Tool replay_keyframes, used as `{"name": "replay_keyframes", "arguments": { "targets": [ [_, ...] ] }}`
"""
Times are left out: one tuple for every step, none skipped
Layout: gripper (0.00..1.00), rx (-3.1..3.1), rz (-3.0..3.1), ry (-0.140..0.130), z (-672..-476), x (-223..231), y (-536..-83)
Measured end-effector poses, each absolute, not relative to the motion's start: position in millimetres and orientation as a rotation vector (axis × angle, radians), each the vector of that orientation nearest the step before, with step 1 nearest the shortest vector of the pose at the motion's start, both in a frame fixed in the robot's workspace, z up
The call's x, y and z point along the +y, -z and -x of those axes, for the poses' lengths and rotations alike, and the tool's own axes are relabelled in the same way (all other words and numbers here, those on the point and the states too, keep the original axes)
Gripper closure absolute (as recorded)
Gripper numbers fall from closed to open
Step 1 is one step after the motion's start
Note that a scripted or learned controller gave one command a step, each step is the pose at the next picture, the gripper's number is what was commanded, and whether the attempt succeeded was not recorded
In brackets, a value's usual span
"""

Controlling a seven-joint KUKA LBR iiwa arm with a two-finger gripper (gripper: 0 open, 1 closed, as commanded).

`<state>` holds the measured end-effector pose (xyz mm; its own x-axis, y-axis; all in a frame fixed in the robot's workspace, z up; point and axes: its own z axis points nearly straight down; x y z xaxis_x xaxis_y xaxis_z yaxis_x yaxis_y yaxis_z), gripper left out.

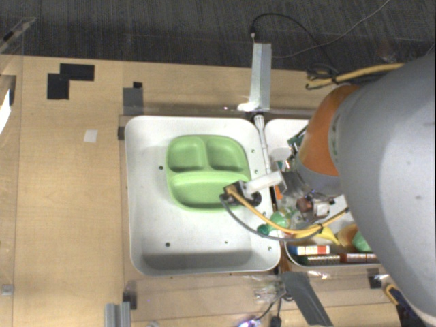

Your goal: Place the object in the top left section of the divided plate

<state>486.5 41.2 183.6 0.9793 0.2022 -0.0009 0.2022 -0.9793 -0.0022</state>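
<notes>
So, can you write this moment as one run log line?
gripper: low over right bin | divided plate: in left bin, nothing on it | status: placing not done

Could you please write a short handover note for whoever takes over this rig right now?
Gripper: low at the left side of the right bin, among the small items there. I cannot tell whether it holds one.
Green divided plate: lies in the left bin; its top left section has no object in it.
Done: nothing placed yet.
Left: secure an object, carry it across to the top left section, release.
</notes>
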Motion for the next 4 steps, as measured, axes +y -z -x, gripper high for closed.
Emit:
{"name": "replay_keyframes", "arguments": {
  "targets": [
    [1.00,-0.319,3.123,0.001,-486.9,63.8,-184.0],
    [1.00,-0.429,3.110,-0.001,-538.3,73.2,-183.6],
    [1.00,-0.318,3.124,0.002,-540.3,38.7,-184.2],
    [1.00,-0.392,3.115,0.003,-575.7,58.4,-184.4]
  ]
}}
